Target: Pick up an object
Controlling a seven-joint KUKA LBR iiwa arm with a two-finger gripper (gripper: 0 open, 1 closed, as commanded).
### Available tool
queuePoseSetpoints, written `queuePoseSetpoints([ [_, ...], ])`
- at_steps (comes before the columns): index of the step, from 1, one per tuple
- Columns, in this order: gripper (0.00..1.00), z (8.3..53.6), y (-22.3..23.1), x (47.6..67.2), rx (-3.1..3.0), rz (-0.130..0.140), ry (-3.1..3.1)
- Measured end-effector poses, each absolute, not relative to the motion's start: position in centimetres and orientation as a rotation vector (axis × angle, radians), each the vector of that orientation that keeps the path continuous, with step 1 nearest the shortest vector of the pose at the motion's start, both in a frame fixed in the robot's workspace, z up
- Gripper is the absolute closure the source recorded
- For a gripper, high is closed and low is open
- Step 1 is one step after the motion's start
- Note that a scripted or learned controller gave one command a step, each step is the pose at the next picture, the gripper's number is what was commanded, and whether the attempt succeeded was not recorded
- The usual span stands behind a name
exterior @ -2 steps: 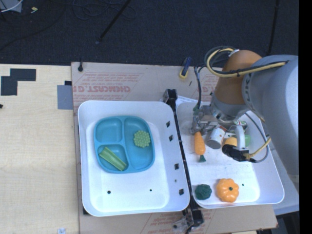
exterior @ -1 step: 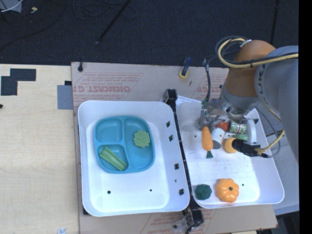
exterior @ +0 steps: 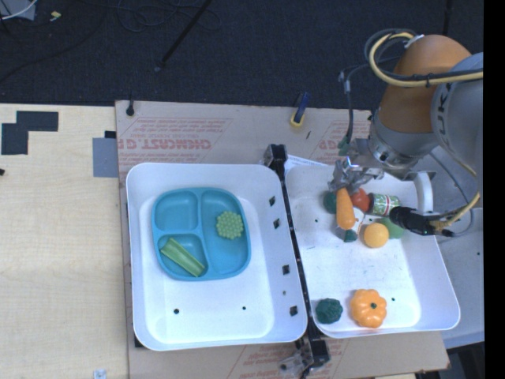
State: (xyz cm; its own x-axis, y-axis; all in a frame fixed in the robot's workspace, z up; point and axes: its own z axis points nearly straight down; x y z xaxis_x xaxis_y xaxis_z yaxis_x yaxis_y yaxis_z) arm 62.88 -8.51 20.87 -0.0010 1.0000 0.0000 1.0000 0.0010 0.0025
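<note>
My gripper [exterior: 349,181] hangs over the far part of the right bin [exterior: 394,290], directly above the top end of an orange carrot [exterior: 345,209]. The carrot lies in a small cluster with a red and green bottle [exterior: 379,204], a yellow lemon [exterior: 375,234] and a dark green piece [exterior: 330,201]. I cannot see whether the gripper touches the carrot. At the bin's near edge sit an orange pumpkin [exterior: 368,307] and a dark green broccoli [exterior: 329,310].
The left bin [exterior: 158,306] holds a blue divided plate [exterior: 177,208] with a round green cluster [exterior: 230,225] and a green stalk [exterior: 182,257]. A black divider [exterior: 286,235] separates the bins. The arm and its cables crowd the right bin's far right corner.
</note>
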Motion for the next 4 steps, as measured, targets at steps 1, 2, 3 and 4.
queuePoseSetpoints([
  [1,1.00,22.8,-8.6,62.9,2.221,0.000,2.224],
  [2,1.00,22.7,-3.7,61.5,2.222,-0.004,2.227],
  [3,1.00,23.3,1.0,58.1,2.222,-0.005,2.229],
  [4,1.00,23.3,0.5,57.8,2.224,-0.005,2.225],
])
